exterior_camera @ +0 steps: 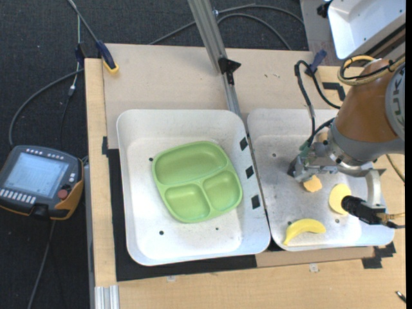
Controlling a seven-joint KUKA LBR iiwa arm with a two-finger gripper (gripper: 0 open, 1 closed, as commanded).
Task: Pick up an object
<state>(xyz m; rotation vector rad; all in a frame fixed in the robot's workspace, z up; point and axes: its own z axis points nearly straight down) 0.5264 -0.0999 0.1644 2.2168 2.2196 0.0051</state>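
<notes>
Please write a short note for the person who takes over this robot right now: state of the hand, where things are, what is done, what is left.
Hand: low in the right bin, just above the small orange piece; nothing visibly held.
Right bin also holds the banana near the front edge and a yellow round piece.
Left bin holds the green divided plate.
Done: the approach.
Left: grasp and lift an object.

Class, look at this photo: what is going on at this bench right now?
A grey robot arm reaches in from the right over the right bin. Its end effector sits low, just above a small orange piece. A banana and a yellow round piece lie nearby in the same bin. The left bin holds a green divided plate. Nothing is visibly lifted yet.
</notes>
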